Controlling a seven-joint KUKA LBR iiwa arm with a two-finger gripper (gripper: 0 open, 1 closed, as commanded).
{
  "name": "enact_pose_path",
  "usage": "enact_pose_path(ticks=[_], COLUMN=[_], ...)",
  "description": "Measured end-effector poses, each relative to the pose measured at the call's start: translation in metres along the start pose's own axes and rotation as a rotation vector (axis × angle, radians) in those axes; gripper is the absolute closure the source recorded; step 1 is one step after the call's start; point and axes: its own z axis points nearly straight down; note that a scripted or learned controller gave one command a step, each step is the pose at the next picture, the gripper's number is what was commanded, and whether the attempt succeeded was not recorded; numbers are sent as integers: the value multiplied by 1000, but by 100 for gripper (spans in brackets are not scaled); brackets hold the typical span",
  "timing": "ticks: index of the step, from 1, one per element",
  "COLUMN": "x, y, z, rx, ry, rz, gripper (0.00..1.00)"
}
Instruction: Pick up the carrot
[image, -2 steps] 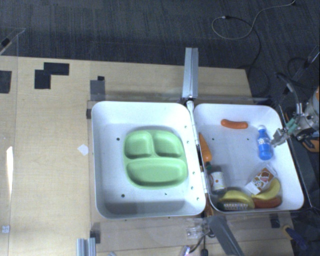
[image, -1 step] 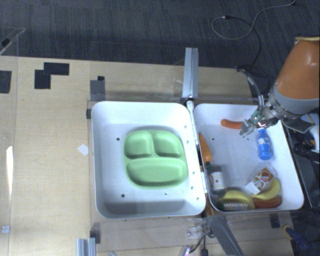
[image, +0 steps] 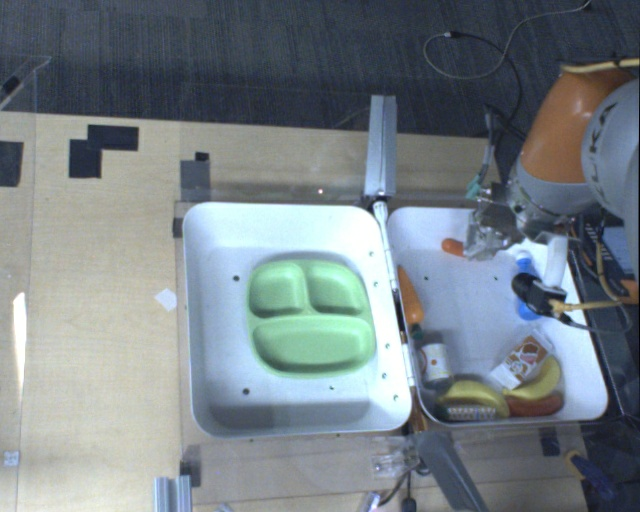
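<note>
The carrot (image: 407, 292) is orange with a green stalk end. It lies lengthwise against the left wall of the right bin (image: 590, 395). My gripper (image: 484, 243) hangs over the far part of that bin, well to the right of the carrot and apart from it. A small orange piece (image: 453, 246) lies on the bin floor just left of the gripper tip. Nothing shows as held.
The left bin (image: 215, 400) holds a green divided plate (image: 310, 315). Along the right bin's near wall lie a small can (image: 434, 362), a yellow banana (image: 472, 393), a second banana (image: 538, 385) and a brown packet (image: 524, 358). A blue and white item (image: 527, 262) lies near the gripper.
</note>
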Motion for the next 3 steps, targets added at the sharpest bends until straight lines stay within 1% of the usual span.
enact_pose_path(ticks=[1, 2, 3], x=[-46, -65, -2], y=[-23, -44, -33], z=[27, 6, -8], rx=[3, 2, 2], ry=[-1, 0, -1], rz=[464, 590, 737], gripper=[100, 100, 100])
